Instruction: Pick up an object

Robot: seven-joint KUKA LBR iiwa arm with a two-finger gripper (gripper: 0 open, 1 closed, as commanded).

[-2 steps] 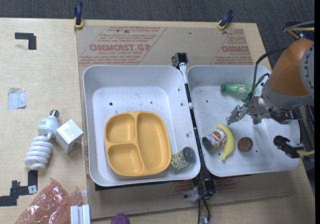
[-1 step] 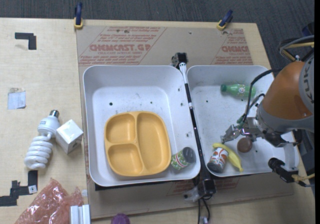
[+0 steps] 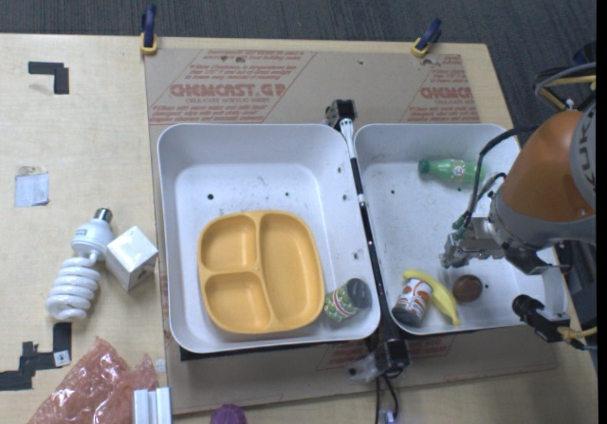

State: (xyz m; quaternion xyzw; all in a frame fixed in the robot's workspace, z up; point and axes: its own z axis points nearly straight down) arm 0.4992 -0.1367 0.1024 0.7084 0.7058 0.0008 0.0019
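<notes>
Hovering low in the right bin (image 3: 379, 152), the end effector (image 3: 462, 256) shows no object between its fingers; whether they are apart or together cannot be told. The grasp remains undone, judging by the brown round object (image 3: 467, 289) lying just below it.

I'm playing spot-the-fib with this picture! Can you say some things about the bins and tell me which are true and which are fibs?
1. The yellow tray lies in the left bin. True.
2. The green bottle stands upright. False: it lies on its side in the right bin.
3. The banana is in the right bin. True.
4. The light bulb is inside the left bin. False: it lies outside, left of it.
5. The gripper is over the left bin. False: it is over the right bin.
</notes>
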